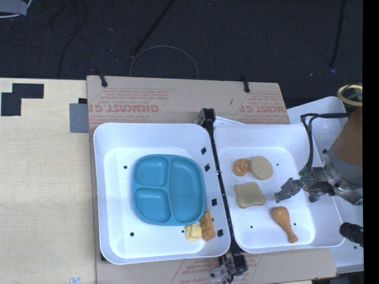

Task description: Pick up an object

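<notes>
Two shallow white bins sit side by side on a cardboard sheet (pixel 183 102). The right bin (pixel 299 136) holds four food items. A drumstick (pixel 283 222) lies near the bin's front right, its long axis running diagonally: the rounded, bulbous end points toward the upper left and the narrow bone end toward the lower right. To its upper left lies a slice of toast (pixel 249 194), flat and slightly skewed. Behind the toast sit a small pretzel (pixel 241 167) and, touching it on the right, a round cookie (pixel 261 167).

The arm (pixel 349 152) enters from the right, its wrist low over the right bin's right wall and reaching leftward. The gripper (pixel 288 190) hangs just above and right of the drumstick's bulbous end, near the toast. Nothing lies between its fingers; whether they are spread or closed cannot be told.

The left bin (pixel 112 138) holds a blue divided plate (pixel 169 189) and, at its front right corner, a yellow piece (pixel 193 232) beside an orange piece (pixel 207 226).
</notes>
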Available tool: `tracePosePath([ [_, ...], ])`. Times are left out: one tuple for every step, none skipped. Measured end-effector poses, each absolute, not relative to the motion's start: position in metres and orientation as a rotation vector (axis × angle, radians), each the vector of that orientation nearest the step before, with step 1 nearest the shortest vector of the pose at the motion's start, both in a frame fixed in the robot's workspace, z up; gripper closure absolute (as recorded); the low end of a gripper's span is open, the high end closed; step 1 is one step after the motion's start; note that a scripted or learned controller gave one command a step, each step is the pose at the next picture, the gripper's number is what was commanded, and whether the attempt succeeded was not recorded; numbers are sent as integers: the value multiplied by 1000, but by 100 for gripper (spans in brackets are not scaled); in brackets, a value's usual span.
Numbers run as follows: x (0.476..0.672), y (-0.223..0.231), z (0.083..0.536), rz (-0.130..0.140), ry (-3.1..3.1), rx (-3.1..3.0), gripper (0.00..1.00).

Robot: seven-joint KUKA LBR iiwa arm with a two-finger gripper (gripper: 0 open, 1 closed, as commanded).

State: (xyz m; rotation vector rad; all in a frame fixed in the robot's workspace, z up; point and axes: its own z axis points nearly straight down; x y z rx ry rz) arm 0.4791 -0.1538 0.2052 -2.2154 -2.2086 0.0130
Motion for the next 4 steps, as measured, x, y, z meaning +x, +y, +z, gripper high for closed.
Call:
tracePosePath([
  [482, -154, 210, 3, -2218, -2220, 0],
  [489, -155, 151, 6, -2215, -2216, 0],
  [491, -146, 104, 5, -2214, -2218, 0],
  [491, -145, 87, 2, -2217, -2222, 0],
])
